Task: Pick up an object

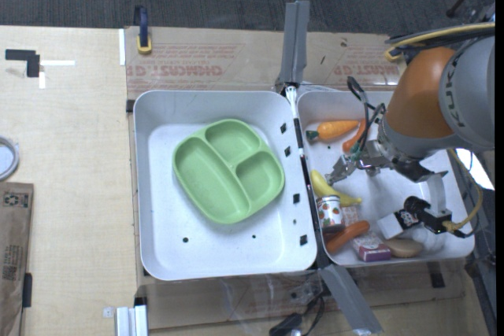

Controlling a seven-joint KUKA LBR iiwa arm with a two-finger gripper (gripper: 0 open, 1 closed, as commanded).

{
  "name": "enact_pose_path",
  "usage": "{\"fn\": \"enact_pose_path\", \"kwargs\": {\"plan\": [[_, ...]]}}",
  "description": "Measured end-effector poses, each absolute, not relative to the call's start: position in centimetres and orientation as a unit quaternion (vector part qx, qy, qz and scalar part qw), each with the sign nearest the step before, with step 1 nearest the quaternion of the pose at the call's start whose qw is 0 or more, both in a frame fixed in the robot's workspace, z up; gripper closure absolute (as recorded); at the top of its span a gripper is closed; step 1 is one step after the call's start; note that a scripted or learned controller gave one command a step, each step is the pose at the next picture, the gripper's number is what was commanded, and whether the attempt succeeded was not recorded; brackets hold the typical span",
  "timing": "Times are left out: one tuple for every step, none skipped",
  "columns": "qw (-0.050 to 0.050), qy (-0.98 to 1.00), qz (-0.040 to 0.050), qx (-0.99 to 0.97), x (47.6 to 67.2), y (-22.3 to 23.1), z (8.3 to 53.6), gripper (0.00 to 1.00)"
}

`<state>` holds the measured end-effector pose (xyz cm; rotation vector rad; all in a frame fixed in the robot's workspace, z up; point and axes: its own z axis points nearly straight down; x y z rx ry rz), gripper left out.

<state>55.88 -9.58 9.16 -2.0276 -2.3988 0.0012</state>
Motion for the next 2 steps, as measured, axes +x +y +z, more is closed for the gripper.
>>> {"fn": "enact_pose_path", "kwargs": {"plan": [[0.0, -0.692, 0.0006, -0.722, 61.2, -13.3, 9.2, 0.0], [0.0, -0.706, 0.0012, -0.709, 65.8, -18.7, 9.6, 0.0]]}}
